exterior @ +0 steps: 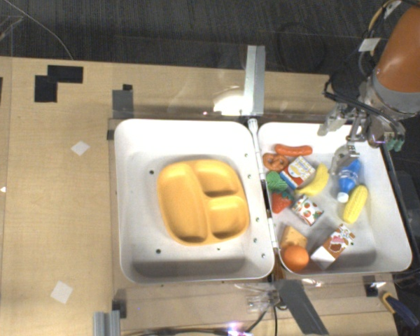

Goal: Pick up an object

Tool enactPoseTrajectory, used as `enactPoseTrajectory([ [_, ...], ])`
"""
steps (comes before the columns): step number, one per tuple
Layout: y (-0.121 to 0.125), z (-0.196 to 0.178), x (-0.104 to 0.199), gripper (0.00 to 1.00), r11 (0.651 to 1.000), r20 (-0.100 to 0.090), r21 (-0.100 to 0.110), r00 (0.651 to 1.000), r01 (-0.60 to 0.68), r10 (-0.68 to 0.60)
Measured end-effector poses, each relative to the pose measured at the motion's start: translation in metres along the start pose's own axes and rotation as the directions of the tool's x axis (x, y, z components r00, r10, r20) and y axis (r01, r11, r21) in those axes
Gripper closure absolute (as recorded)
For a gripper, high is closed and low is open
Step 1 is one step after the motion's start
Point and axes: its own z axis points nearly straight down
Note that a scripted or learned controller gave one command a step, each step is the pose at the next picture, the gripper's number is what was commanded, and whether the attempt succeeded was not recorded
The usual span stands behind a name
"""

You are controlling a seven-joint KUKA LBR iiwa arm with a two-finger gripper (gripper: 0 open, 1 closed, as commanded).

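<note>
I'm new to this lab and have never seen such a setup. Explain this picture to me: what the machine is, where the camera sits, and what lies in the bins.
This is one picture from a camera fixed above a bench, looking down at a slant. The grey and orange shape at the top right is a robot arm; its gripper hangs over the far end of the right bin. I see nothing held in it. Two shallow white bins sit side by side. The left bin holds a yellow divided tray. The right one holds toy food: a sausage, a banana, a corn cob, a blue bottle, an orange and small cartons. The arm's job is to pick up one object.
</note>
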Motion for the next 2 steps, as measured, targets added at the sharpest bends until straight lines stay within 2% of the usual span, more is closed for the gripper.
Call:
enactPoseTrajectory([
  [1, -0.006, 0.132, -0.009, 0.0, 0.97, -0.003, 0.0, 0.97, -0.243, 0.243],
  [2, -0.03, 0.147, -0.043, 0.0, 0.903, -0.005, -0.001, 0.903, -0.43, 0.43],
])
